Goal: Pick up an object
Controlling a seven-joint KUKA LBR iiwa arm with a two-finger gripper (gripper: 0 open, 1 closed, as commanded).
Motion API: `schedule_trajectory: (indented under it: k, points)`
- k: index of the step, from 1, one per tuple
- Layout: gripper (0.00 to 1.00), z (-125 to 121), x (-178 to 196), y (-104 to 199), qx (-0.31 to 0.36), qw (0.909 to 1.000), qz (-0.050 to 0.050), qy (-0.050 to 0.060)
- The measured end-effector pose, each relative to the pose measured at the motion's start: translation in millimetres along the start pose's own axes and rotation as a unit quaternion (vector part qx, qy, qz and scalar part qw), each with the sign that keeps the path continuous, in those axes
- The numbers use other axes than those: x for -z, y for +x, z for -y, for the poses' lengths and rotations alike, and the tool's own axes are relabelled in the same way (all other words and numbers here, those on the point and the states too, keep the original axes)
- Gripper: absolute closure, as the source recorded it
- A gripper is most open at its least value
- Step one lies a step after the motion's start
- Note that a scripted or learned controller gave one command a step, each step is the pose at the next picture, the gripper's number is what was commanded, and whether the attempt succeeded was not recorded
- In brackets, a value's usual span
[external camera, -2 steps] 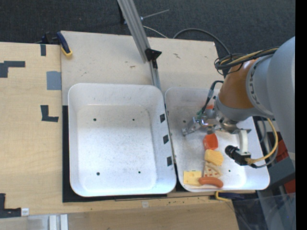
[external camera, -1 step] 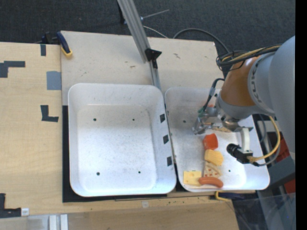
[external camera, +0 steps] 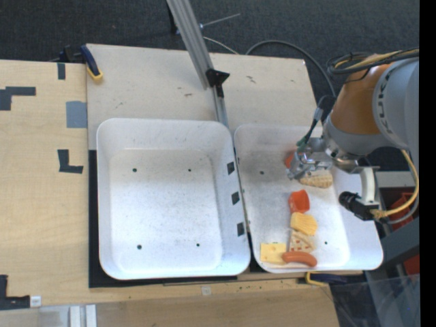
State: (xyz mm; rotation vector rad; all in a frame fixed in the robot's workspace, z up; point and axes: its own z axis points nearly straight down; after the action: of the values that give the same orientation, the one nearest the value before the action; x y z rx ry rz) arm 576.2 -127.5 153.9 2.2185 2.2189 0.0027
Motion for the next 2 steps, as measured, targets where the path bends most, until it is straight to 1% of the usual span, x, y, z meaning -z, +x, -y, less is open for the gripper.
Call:
schedule_trajectory:
  k: [1, 2]
  points:
    - [1.00, -1.3, 53.0, 0.1, 0.001, 1.0000, 0.000, 0.000]
    - [1.00, 20.2, 63.8, 52.3, 0.003, 1.0000, -0.002, 0.002]
